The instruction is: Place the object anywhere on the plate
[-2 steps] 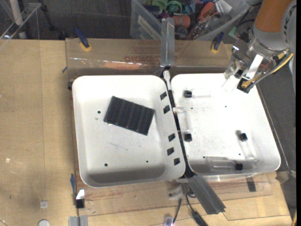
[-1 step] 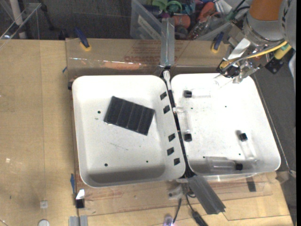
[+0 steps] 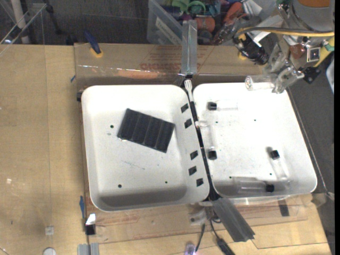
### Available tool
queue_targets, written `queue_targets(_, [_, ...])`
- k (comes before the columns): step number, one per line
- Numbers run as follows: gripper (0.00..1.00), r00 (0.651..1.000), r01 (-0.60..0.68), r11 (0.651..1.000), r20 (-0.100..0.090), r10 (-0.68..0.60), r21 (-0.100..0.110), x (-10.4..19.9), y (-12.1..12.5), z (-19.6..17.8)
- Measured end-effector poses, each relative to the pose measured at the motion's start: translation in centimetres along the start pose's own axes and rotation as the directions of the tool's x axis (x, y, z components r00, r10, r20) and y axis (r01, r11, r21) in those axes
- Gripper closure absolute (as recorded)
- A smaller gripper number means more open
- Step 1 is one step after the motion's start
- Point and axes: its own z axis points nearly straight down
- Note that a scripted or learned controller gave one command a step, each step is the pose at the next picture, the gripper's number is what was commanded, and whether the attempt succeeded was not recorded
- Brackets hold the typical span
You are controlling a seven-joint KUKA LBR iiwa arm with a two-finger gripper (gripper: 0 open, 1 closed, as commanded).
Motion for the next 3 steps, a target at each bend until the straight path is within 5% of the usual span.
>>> queue_targets(1, [1.0,0.97,0.244,0.97,0.004,-0.244,0.002,0.4,-1.7,-4.7])
queue_targets(2, [1.0,0.996,0.093,0.996,0.002,-0.093,0.001,-7.5,-11.9,-1.1])
queue_targets(3, [1.0,0.963,0.27,0.963,0.004,-0.27,0.002,-2.0,-11.1,1.1])
